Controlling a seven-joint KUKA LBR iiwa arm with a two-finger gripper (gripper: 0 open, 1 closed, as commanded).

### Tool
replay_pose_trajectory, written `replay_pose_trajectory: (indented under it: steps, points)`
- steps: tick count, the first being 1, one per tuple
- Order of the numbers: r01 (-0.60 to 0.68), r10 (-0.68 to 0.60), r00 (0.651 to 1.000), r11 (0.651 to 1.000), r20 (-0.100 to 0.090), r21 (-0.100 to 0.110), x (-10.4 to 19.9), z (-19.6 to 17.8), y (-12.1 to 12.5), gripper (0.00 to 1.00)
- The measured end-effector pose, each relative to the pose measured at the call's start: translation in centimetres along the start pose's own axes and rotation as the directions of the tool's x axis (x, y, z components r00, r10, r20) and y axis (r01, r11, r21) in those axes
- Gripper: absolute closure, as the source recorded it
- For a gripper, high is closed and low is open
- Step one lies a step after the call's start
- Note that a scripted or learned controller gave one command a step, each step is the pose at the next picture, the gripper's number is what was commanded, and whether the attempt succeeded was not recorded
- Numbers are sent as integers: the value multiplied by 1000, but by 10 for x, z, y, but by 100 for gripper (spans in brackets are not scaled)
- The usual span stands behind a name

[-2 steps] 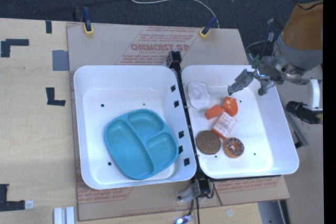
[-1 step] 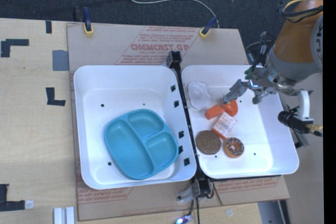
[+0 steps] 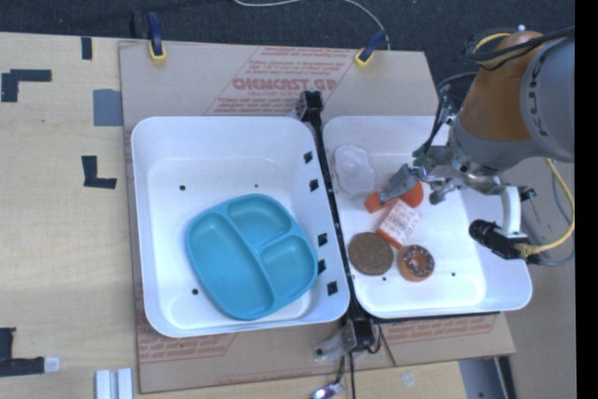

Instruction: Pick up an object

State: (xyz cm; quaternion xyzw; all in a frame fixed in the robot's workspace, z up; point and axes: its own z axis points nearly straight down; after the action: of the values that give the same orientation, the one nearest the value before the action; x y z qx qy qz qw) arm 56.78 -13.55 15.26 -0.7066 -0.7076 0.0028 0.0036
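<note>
- Orange object (image 3: pixel 391 198) in the right bin (image 3: pixel 467 294), near its middle, just under the hand (image 3: pixel 404 185); touching or apart, cannot tell.
- Hand low over that bin, dark fingers angled down-left toward the orange object; whether apart or together, cannot tell.
- Just below, a white packet with red print (image 3: pixel 400 221), tilted.
- Nearer the front wall, a brown round disc (image 3: pixel 370 253) and beside it a smaller round speckled piece (image 3: pixel 416 263).
- Toward the back, a clear crumpled plastic thing (image 3: pixel 354 165).
- In the left bin (image 3: pixel 149 201), a blue divided plate (image 3: pixel 250 254), lying flat.
- Both bins side by side on a cardboard sheet (image 3: pixel 271 84) on the table (image 3: pixel 56 248).
</note>
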Motion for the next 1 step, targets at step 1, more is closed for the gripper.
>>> replay_pose_trajectory:
  steps: [1]
  points:
    - [0, 0, 1000, 1000, 4, -11, 7, 53, -6, 0]
